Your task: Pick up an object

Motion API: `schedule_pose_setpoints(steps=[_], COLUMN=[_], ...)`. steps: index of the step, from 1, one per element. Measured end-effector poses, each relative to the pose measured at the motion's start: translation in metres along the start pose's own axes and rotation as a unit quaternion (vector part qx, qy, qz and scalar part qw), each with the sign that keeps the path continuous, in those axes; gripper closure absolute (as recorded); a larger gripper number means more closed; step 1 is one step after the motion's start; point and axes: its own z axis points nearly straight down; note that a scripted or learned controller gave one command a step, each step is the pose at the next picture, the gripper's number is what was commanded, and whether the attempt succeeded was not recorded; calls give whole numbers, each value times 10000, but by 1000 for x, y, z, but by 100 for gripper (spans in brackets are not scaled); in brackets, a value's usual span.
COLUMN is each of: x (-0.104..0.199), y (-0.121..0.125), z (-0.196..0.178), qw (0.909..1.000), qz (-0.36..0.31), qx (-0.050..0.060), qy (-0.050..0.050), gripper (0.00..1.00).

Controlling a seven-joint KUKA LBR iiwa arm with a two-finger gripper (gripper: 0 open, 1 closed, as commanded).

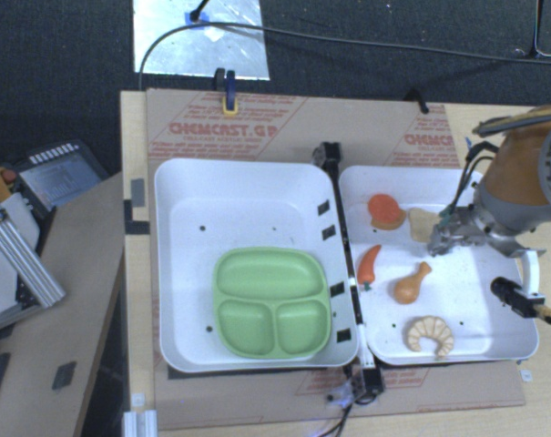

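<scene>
The right bin (494,335) holds several toy foods. A round orange-red piece (384,211) lies at its back left, with a pale beige piece (420,221) just right of it. A red chili (370,263) lies by the divider, a tan drumstick (412,283) in the middle, and a croissant (430,334) at the front. My gripper (442,238) is low in the right bin, at the beige piece's right edge and above the drumstick. Its tips are dark and small against the bin floor.
The left bin (193,208) holds a green three-compartment plate (270,300) toward its front. A black clip bar runs along the divider between the bins. The arm's orange and grey body (525,185) overhangs the right bin's back right corner.
</scene>
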Motion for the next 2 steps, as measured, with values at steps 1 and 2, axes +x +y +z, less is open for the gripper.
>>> schedule_pose_setpoints(steps=[1, 2], x=[0, 8], y=[12, 14], z=[-53, -113], qw=[10000, 10000], qz=[-14, -23], qx=[-18, -28], qy=[-5, -6], gripper=[100, 100])
